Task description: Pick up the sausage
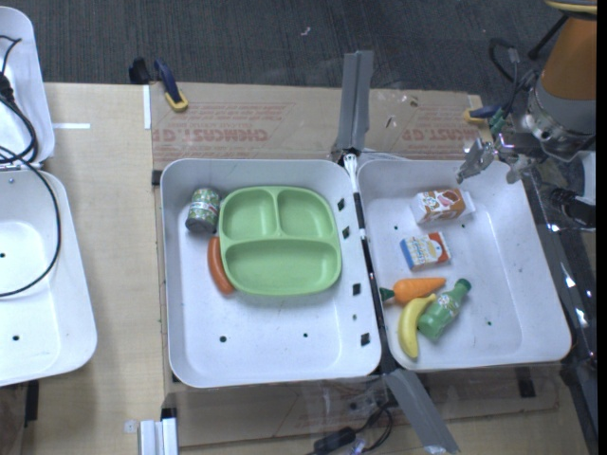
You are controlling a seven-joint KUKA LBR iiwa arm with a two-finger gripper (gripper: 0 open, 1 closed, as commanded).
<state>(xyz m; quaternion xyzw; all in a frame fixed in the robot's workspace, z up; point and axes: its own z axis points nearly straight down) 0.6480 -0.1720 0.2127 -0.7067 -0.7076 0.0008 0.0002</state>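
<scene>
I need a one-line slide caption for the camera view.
Sausage lies beside green plate in left bin; gripper hovers over right bin.

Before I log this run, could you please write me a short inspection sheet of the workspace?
Surface: two white bins, left bin and right bin.
Job's things: sausage in left bin, against the green plate.
Clutter: can; two cartons; carrot; banana; green bottle.
Grippers: gripper above right bin's far edge.
Cables: black cable, left.
Surroundings: cardboard; clamp.
</scene>
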